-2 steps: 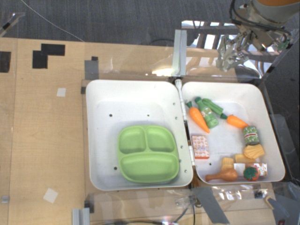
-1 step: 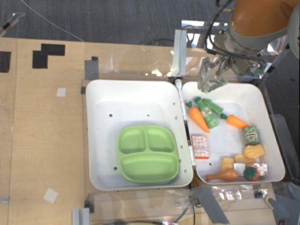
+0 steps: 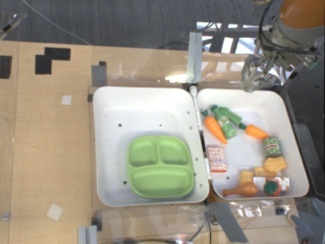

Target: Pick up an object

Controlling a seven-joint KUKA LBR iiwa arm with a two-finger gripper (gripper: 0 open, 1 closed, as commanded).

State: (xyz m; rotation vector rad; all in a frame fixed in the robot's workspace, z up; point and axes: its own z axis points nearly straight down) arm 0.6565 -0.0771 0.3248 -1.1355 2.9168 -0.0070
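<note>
My gripper (image 3: 260, 74) hangs over the far rim of the right bin (image 3: 292, 117), its fingers apart with nothing between them. Below it in that bin lie toy foods. An orange carrot (image 3: 215, 128) lies beside a green vegetable (image 3: 226, 120), and a second carrot (image 3: 255, 131) sits to their right. A small striped can (image 3: 271, 146) and a yellow piece (image 3: 274, 163) lie along the right side. A pink box (image 3: 217, 159) rests near the divider. A brown drumstick (image 3: 241, 189) and a red-and-green item (image 3: 274, 186) lie at the near edge.
The left bin (image 3: 109, 121) holds a green sectioned plate (image 3: 160, 166). A metal post (image 3: 195, 55) stands behind the joint of the two bins. The wooden bench (image 3: 45, 151) stretches out to the left.
</note>
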